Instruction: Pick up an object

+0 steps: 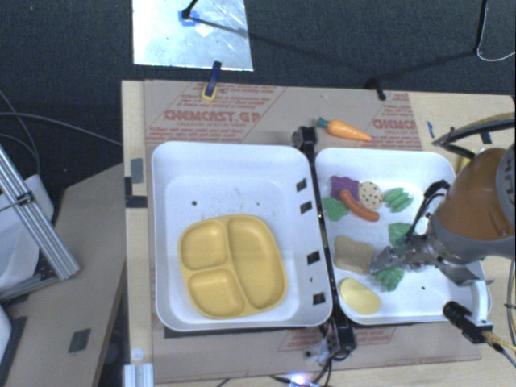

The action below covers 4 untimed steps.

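The right bin (435, 164) holds several toy foods: a purple grape bunch (344, 185), a red-orange sausage (359, 205), a speckled cookie (371, 193), green leafy pieces (397, 199), a tan bread slice (352, 253), a pale yellow lemon-shaped piece (359, 296) and a green piece (392, 278). My gripper (385, 261) reaches in from the right, low in this bin, with its tip between the bread slice and the green piece. The arm's grey and orange body (476, 212) covers the bin's right side.
The left bin (234, 164) holds a yellow three-compartment tray (232, 264). An orange toy carrot (345, 129) lies on the cardboard behind the right bin. A black divider strip (316, 216) runs between the bins. A silver sheet (192, 22) lies on the floor beyond.
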Motion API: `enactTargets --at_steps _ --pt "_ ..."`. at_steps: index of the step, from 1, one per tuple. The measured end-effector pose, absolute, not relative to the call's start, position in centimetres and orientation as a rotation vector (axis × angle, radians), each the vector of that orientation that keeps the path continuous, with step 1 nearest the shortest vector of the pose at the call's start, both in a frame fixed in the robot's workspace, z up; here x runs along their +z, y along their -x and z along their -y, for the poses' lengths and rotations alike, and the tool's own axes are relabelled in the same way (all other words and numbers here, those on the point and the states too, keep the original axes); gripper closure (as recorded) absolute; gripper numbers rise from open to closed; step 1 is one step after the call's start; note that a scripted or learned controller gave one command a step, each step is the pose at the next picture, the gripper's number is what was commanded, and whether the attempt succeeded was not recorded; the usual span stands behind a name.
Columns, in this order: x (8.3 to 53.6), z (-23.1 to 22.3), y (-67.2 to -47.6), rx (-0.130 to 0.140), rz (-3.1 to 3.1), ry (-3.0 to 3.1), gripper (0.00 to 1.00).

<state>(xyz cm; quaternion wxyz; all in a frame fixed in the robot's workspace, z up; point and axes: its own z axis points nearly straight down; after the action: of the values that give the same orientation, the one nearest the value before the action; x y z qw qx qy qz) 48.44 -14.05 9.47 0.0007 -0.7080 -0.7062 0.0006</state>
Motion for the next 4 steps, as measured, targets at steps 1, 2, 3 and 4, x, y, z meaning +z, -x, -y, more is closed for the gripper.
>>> enactTargets --at_steps 1,2,3,4 --pt "8.7 8.1 -54.1 -0.008 2.237 2.217 0.0" --pt "9.9 8.6 -54.0 -0.009 2.234 2.226 1.0" --pt "19.0 -0.9 -57.5 -0.019 2.242 2.209 1.0" --pt "15.0 -16.3 -56.7 -0.007 2.239 2.195 1.0"
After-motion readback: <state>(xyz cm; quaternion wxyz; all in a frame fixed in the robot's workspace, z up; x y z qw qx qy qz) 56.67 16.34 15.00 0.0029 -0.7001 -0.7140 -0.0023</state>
